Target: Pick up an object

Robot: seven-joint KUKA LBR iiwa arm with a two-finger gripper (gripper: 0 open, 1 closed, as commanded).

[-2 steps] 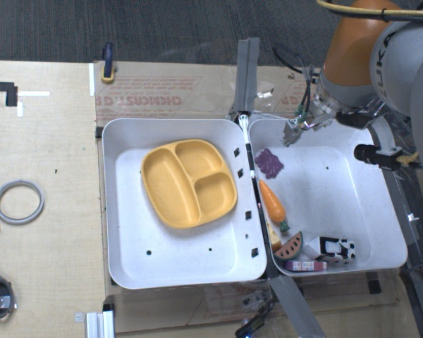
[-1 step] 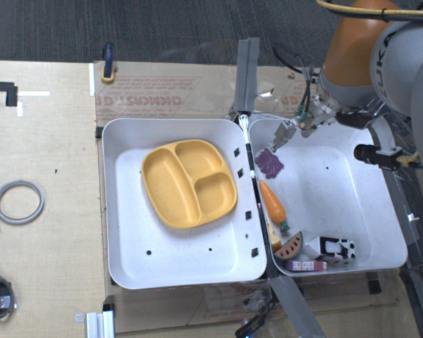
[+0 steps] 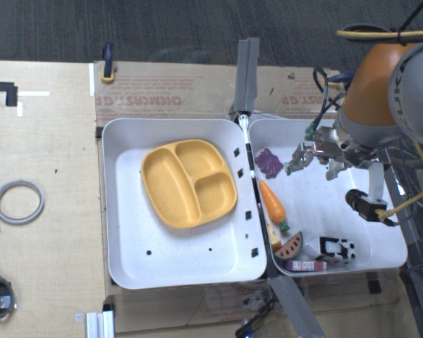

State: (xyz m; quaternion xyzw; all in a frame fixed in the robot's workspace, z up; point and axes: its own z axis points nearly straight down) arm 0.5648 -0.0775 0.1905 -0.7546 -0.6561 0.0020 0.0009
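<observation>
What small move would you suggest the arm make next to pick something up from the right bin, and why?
Probably shift the gripper a little toward the purple grapes and lower it there. The gripper hangs over the upper part of the right bin with nothing visibly between its fingers, and the grapes are the nearest item, lying apart from the carrot and the clutter along the bin's near edge.

Two bins sit side by side on the worktop (image 3: 42, 132). The left bin (image 3: 127, 259) holds a divided plate (image 3: 189, 183). My end effector (image 3: 316, 162) hangs over the right bin (image 3: 381, 248), where grapes (image 3: 268, 163) lie behind a carrot (image 3: 271, 201), with a watermelon slice (image 3: 290, 247) and a small box (image 3: 336, 248) along the front. A tape ring (image 3: 17, 201) lies far left.
</observation>
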